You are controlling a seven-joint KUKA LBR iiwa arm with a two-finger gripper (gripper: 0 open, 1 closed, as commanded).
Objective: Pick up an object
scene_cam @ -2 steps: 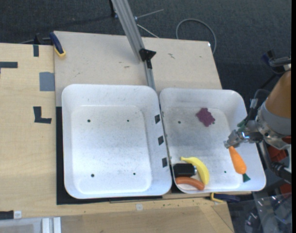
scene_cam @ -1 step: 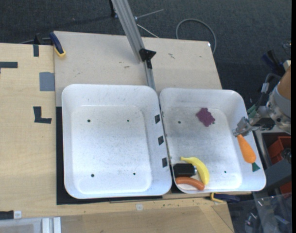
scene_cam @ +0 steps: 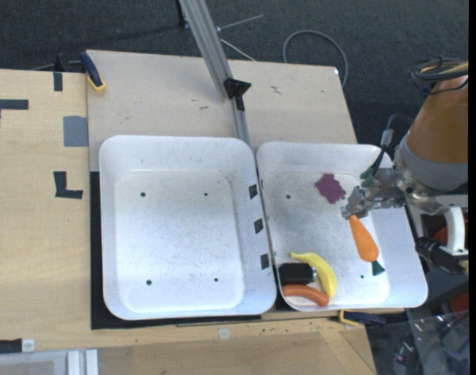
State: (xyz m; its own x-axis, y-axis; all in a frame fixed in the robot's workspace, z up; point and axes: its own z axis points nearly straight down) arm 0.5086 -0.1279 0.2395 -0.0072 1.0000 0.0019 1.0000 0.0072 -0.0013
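Observation:
In the right bin [scene_cam: 300, 162] lie a purple piece [scene_cam: 330, 187], an orange carrot [scene_cam: 364, 241] with a green tip, a yellow banana [scene_cam: 319, 269], a black block [scene_cam: 295, 273] and a red-orange sausage shape [scene_cam: 306, 294]. My gripper [scene_cam: 356, 208] hangs low over the right bin, just above the carrot's upper end and to the right of the purple piece. I see nothing between its fingers.
The left bin [scene_cam: 112, 209] adjoins the right one. A slanted metal rail [scene_cam: 210, 41] runs down to the bins' shared edge. A blue and yellow clamp [scene_cam: 92, 72] sits at the bench's back left. Cables [scene_cam: 316, 49] lie behind the bench.

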